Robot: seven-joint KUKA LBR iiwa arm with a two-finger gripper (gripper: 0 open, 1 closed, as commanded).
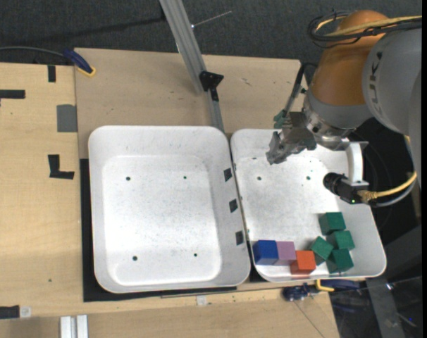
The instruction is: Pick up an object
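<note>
Camera view: my gripper (278, 151), upper centre-right, finger state can't tell, hovers over right bin (284, 189); blocks (333, 241) cluster at lower-right corner, well apart, unreached.

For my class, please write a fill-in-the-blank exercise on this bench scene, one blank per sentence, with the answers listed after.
1. All the blocks lie in the ____ bin, as the camera sees it.
2. The claw hangs over that bin's ____ end, away from the blocks.
3. The blue block touches a ____ block on its right.
4. The orange block sits between the purple one and several ____ blocks.

Answers: right; far; purple; green
</note>
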